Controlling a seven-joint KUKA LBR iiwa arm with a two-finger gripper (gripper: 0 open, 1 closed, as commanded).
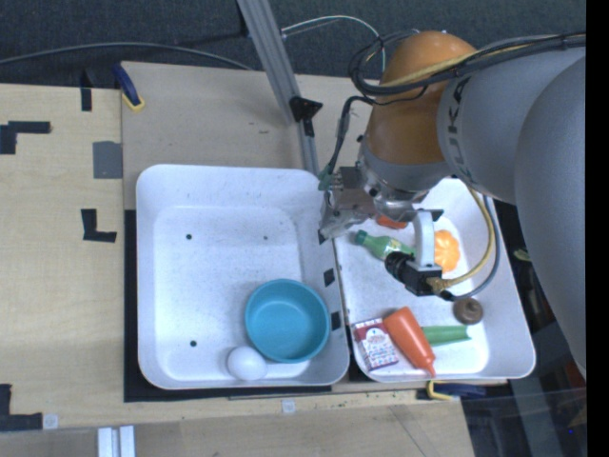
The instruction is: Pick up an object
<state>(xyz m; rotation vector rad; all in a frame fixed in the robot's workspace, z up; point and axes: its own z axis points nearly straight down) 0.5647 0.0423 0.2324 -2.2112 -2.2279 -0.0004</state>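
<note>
The arm hangs over the right bin [514, 350], its gripper [366, 219] beside a green bottle [381, 246].
One bottle, lying up-left to down-right; one toy carrot [411, 339] points up-left; left bin [152, 255]: one blue bowl [284, 320], one white ball [245, 362].

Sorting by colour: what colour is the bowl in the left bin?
Blue bowl, seen in the camera view.
</note>
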